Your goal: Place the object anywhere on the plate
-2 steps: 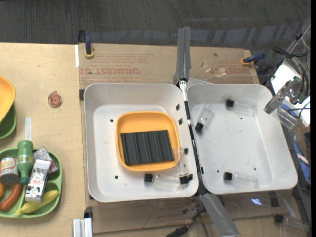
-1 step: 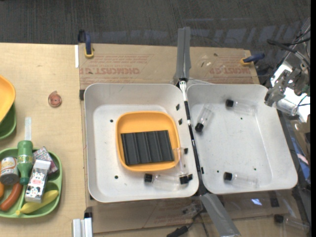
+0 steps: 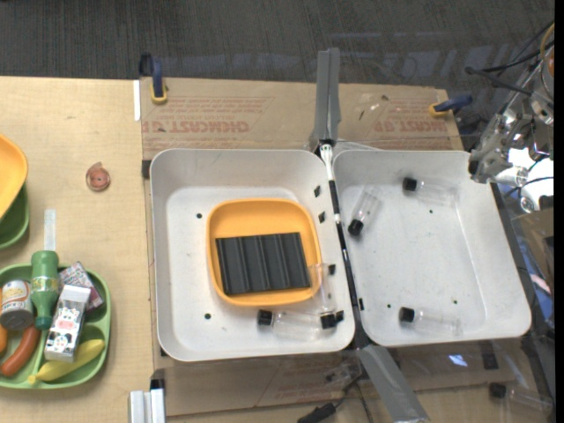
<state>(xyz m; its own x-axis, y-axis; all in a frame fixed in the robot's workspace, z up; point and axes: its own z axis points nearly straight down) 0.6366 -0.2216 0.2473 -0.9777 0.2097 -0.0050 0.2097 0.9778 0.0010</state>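
Observation:
A yellow-orange plate (image 3: 226,221) lies in the left bin (image 3: 176,236). On it rests a dark grey ribbed slab (image 3: 263,263), flat and covering most of the plate's middle. My gripper (image 3: 486,161) hangs at the far right, over the outer rim of the right bin (image 3: 476,263), well away from the plate and the slab. Nothing can be seen held in it.
Clear vials with black caps lie about: two in the left bin by the plate's front and right edge (image 3: 282,321) (image 3: 322,293), three in the right bin (image 3: 362,212) (image 3: 425,188) (image 3: 427,320). Left of the bins stands a green tray of toy food (image 3: 53,324).

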